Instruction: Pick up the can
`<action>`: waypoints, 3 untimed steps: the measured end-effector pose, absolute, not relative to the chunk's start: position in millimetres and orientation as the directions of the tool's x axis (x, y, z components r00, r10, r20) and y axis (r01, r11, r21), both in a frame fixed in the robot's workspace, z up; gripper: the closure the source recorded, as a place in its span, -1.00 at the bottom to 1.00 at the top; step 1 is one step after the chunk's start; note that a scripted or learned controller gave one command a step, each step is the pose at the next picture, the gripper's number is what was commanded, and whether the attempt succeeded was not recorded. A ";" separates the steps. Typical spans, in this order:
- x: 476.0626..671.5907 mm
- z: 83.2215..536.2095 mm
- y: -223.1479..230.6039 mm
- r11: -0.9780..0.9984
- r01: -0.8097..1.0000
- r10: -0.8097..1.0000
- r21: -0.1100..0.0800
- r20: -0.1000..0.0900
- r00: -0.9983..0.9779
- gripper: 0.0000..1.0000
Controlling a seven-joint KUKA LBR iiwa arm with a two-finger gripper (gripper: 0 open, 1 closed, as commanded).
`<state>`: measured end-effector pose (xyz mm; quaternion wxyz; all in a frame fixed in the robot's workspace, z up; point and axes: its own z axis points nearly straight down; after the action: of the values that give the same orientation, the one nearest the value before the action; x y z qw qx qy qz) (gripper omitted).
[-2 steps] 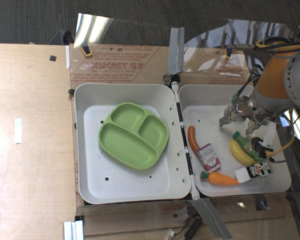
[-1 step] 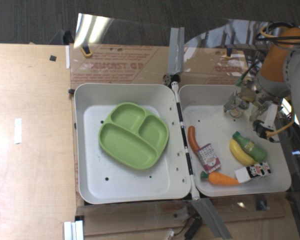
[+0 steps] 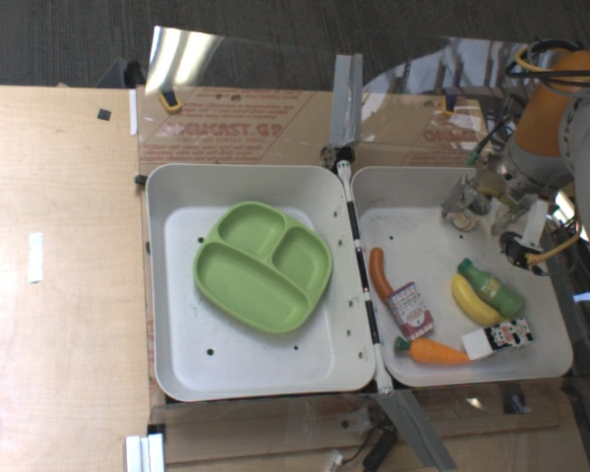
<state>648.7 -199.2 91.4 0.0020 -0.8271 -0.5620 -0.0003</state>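
- Presently, gripper (image 3: 469, 207) hangs low at the right bin's (image 3: 560, 362) far end, well apart from the can (image 3: 410, 308); whether it is open or closed cannot be told;
- can lies between sausage (image 3: 379, 271) and carrot (image 3: 433, 352); this crowding probably narrows the approach.

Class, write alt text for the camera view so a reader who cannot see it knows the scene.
A grey and orange robot arm's gripper hangs over the far end of the right bin, which holds a banana, carrot, sausage and small packages. The left bin holds a green divided plate.
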 end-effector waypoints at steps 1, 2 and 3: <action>630.8 92.5 -199.8 -0.376 0.927 0.927 -0.002 0.003 0.376 -1.00; 659.9 91.2 -199.0 -0.385 0.923 0.923 -0.001 0.003 0.385 -1.00; 661.0 91.6 -201.1 -0.401 0.916 0.916 -0.004 0.006 0.401 -1.00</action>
<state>661.0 -201.1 91.6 0.0033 -0.8370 -0.5472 -0.0015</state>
